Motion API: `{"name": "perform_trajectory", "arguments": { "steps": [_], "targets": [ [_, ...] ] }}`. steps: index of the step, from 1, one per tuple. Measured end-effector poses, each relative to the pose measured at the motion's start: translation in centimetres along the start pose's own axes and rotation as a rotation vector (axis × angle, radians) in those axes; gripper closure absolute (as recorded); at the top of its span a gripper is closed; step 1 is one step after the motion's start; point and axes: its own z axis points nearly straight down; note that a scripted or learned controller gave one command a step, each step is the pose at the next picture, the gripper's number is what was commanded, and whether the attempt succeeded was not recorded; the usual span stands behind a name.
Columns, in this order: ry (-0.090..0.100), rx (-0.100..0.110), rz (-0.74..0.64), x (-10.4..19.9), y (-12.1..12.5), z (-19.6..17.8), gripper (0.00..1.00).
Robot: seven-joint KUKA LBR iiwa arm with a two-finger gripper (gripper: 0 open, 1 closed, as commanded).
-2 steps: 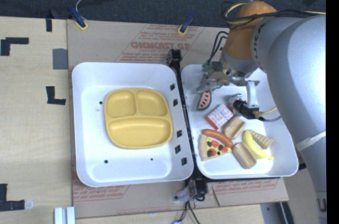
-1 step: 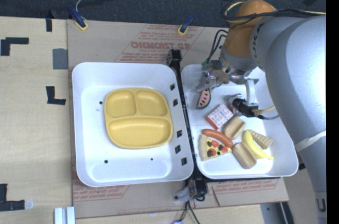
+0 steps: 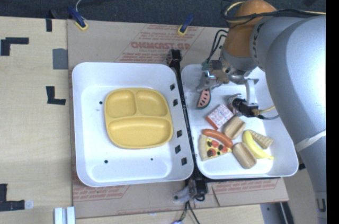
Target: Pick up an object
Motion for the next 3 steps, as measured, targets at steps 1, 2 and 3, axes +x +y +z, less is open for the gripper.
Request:
{"name": "perform_trajectory", "arguments": {
  "steps": [1,2,3],
  "targets": [
    [0.0,0.0,0.001,0.1,-0.01,0.0,0.0],
    [0.0,0.0,0.001,-0.03,0.0,0.0,0.0],
    [-0.001,0.0,0.0,-0.2,-0.67,-0.03,0.0]
  ]
}}
